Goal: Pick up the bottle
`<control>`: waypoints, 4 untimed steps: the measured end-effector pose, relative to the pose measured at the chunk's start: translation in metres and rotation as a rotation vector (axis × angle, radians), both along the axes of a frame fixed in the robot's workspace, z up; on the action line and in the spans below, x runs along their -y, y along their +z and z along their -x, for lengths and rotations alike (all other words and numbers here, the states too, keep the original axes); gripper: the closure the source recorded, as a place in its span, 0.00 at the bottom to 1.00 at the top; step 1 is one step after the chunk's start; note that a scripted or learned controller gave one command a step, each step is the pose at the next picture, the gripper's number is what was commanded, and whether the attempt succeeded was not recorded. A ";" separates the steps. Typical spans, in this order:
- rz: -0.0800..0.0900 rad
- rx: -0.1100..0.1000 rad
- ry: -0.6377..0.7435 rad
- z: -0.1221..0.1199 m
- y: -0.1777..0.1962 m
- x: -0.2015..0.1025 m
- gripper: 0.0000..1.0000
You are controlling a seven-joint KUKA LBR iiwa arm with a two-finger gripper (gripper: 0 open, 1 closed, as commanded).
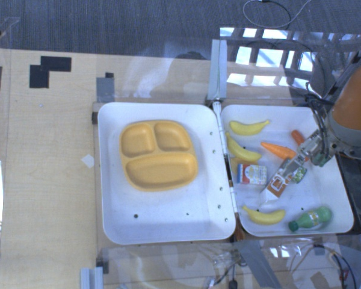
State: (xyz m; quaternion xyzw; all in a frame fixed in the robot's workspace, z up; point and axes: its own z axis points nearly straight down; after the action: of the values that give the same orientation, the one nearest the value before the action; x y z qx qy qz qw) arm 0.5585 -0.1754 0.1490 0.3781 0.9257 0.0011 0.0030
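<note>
From my station, the two bins (168, 230) read as smooth white plastic with a soft sheen. In the left one, the yellow divided tray (159, 155) looks matt plastic. Right of that tray, the bottle (311, 219) is glossy green plastic, and the three bananas (248, 127) look waxy-smooth. The tabletop (42, 179) is pale, matt wood-grain.

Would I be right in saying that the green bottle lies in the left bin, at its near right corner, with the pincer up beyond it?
Not quite: the camera view shows the green bottle in the right bin, at its near right corner. The pincer is indeed up beyond it.
</note>
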 end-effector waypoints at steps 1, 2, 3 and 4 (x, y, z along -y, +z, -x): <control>0.000 0.002 -0.130 -0.080 -0.022 0.018 0.00; 0.002 0.005 0.062 -0.092 -0.031 0.002 0.00; 0.000 0.004 0.068 -0.104 -0.033 -0.063 0.00; -0.001 0.003 -0.087 -0.105 -0.018 -0.076 0.00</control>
State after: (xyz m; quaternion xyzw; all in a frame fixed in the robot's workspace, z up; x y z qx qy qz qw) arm 0.6634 -0.0995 0.1307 0.4178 0.9085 0.0018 0.0042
